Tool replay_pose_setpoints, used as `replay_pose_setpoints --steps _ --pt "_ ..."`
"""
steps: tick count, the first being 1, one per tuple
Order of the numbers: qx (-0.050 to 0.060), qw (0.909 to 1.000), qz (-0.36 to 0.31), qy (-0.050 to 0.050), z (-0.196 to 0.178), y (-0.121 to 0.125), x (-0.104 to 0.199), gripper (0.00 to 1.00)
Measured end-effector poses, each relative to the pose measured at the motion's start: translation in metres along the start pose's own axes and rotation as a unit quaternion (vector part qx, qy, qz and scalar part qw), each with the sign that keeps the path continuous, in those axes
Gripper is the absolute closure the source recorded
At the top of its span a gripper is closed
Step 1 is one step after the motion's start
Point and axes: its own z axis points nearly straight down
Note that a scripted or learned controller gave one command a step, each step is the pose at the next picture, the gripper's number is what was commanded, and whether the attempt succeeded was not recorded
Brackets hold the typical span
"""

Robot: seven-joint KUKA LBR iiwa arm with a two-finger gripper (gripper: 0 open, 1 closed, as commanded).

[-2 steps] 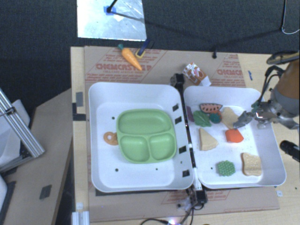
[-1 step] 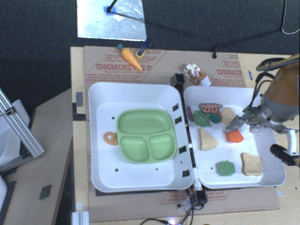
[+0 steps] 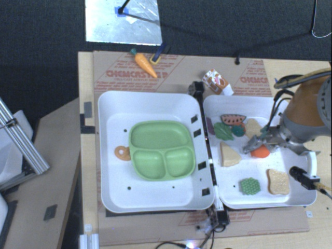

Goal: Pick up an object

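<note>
Claw (image 3: 255, 147) low in right bin (image 3: 301, 198), over orange-red piece (image 3: 261, 152); grip state impossible to tell. Cheese wedge (image 3: 229, 154) just left, bread slice (image 3: 278, 182) and green round (image 3: 249, 186) nearer front. Green plate (image 3: 158, 149) in left bin (image 3: 111, 139).

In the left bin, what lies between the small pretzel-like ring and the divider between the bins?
The camera view shows the green sectioned plate lying between the ring and the divider, on the left bin's floor.
</note>
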Motion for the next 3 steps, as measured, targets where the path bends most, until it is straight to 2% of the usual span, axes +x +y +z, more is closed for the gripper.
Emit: replay_pose_setpoints --steps 1,3 --pt "-0.003 1.0000 0.000 -0.001 -0.013 0.001 -0.001 1.00" --pt "-0.003 1.0000 -0.001 -0.001 -0.137 -0.002 -0.005 1.00"
